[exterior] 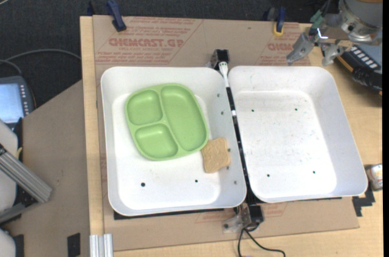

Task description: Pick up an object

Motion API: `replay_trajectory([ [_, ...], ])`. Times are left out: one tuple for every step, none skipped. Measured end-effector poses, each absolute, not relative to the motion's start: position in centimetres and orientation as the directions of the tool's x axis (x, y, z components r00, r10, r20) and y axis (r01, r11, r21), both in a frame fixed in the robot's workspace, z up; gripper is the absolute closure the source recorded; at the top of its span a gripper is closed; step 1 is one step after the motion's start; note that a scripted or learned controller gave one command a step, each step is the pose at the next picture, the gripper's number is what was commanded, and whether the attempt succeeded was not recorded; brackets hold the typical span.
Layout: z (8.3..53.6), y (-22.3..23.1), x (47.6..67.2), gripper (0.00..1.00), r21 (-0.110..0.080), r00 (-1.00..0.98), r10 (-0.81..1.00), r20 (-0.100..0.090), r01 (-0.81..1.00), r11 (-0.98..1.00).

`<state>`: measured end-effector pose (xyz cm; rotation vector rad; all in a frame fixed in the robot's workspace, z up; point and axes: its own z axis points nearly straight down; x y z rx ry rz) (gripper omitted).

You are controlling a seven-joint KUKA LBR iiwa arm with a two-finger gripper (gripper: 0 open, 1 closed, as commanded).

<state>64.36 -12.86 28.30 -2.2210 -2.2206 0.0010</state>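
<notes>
The gripper (313,46) hangs at upper right with fingers spread and nothing between them, parked clear of the bins; the green plate (167,122) and tan sponge (215,155) wait in the left bin (115,146), centre-left

A pale green divided plate (167,122) with three compartments lies flat in the left bin (115,146), turned at a slight angle. A small tan square (216,155), like a sponge or a cracker, lies flat just beside the plate's lower right edge, near the bin's right wall.
</notes>
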Motion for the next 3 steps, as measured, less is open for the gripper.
replay_trajectory([
  [45.5,-12.9,61.8,0.0,0.022,-0.001,1.0,-0.005,1.0,0.001],
  [54.3,-14.6,55.1,0.0,0.013,0.003,1.0,-0.004,1.0,-0.003],
  [53.6,-12.5,47.6,0.0,-0.002,-0.001,1.0,0.002,1.0,0.001],
])
